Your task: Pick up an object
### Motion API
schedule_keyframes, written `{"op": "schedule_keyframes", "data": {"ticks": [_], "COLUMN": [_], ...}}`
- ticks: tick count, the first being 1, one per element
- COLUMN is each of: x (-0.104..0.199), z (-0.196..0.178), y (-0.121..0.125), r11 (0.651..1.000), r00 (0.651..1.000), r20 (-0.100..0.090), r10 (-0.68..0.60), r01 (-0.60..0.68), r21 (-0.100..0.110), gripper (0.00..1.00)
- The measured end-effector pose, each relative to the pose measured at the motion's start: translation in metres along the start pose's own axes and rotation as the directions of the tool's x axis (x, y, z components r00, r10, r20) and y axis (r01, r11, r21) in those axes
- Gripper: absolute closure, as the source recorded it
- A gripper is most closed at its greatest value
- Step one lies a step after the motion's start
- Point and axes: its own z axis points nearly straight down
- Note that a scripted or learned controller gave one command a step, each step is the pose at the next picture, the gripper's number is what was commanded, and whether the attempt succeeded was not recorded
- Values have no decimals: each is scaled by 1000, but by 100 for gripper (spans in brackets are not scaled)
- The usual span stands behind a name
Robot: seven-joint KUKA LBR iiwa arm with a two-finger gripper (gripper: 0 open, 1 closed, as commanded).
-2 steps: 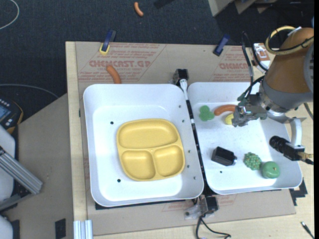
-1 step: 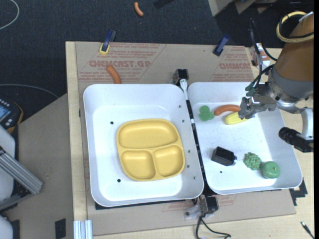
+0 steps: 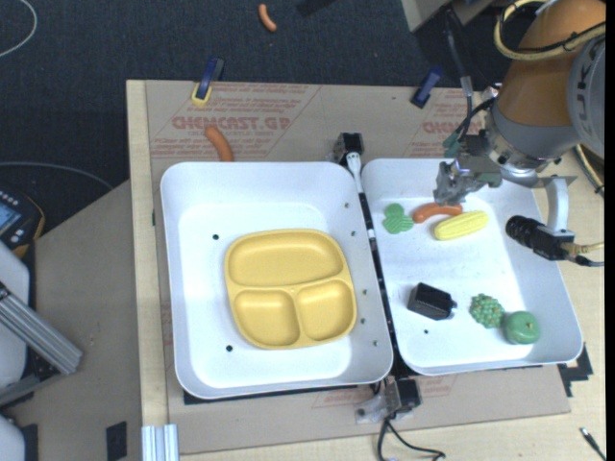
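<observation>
**Gripper low over the toy vegetables at the back of the right bin**

The gripper (image 3: 452, 188) hung at the far end of the right bin (image 3: 553, 339), just above a toy carrot (image 3: 430, 212) and a yellow corn cob (image 3: 460, 225) lying touching each other. How the gripper was set could not be told from this slanted view, and nothing was seen held in it.

A clean pick here probably called for choosing one target, since carrot and cob lay so close that a closing grip might shove one against the other. Closing across the cob's short width looked the safer choice. The small green vegetable (image 3: 396, 221) sat just left of the carrot, near the bin's left wall. Easier candidates lay well apart nearer the front: a black block (image 3: 430, 302), a knobbly green piece (image 3: 486, 310) and a green apple (image 3: 522, 327) beside it.

The left bin (image 3: 187, 286) carried a yellow divided tray (image 3: 288, 286). Both bins rested on a cardboard-covered bench (image 3: 279, 113), where an orange sausage-shaped toy (image 3: 220, 143) lay behind the left bin. A blue clamp (image 3: 206, 82) gripped the board's back edge, and another small orange piece (image 3: 267, 16) lay on the dark floor beyond.
</observation>
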Motion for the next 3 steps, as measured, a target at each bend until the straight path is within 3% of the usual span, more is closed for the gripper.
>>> {"op": "schedule_keyframes", "data": {"ticks": [1, 2, 3], "x": [22, 21, 25], "z": [-17, 4, 2], "y": [17, 12, 15], "r11": [1000, 1000, 1000], "r00": [1000, 1000, 1000], "r20": [0, -1, 0], "r10": [1, 5, 4], "r01": [-1, -5, -4], "r21": [0, 9, 5], "gripper": [100, 100, 100]}}
